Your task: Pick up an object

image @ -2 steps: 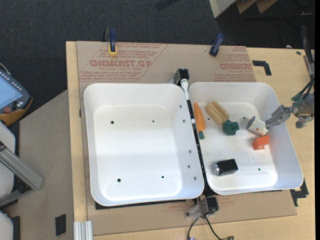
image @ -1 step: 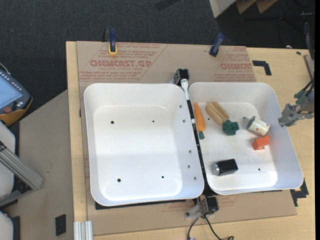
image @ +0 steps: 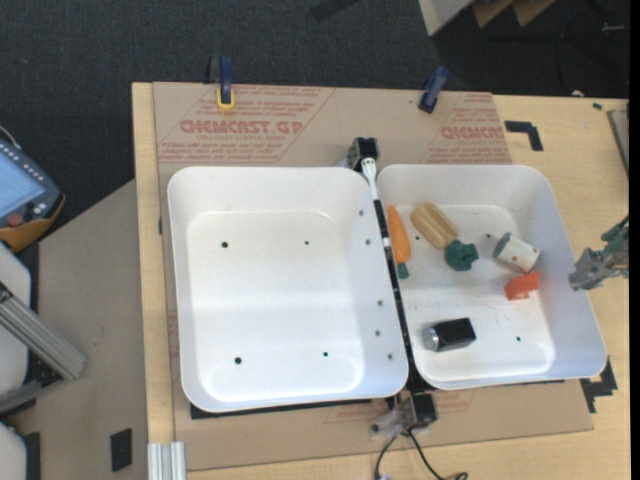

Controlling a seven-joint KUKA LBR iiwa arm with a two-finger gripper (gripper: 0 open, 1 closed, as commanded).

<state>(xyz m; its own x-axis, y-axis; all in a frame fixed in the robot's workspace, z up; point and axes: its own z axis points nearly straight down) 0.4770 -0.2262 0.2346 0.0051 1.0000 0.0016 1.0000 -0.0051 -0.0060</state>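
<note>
The right bin (image: 560,268) holds several small objects. An orange carrot-shaped piece (image: 398,238) lies along its left wall. A tan cylinder (image: 434,225) lies near the middle, with a dark green knobbly piece (image: 461,256) just below it. A white and grey cylinder (image: 515,252) sits to the right, above a small orange block (image: 522,287). A black box with a silver end (image: 449,334) lies near the bin's front. My gripper (image: 598,265) hangs at the view's right edge, beyond the bin's right rim and apart from every object.
The left bin (image: 185,268) stands beside the right one, their rims touching. Both rest on a brown cardboard sheet (image: 250,123) held by blue clamps (image: 222,78) at the back. A cable connector (image: 412,413) sits at the front edge.
</note>
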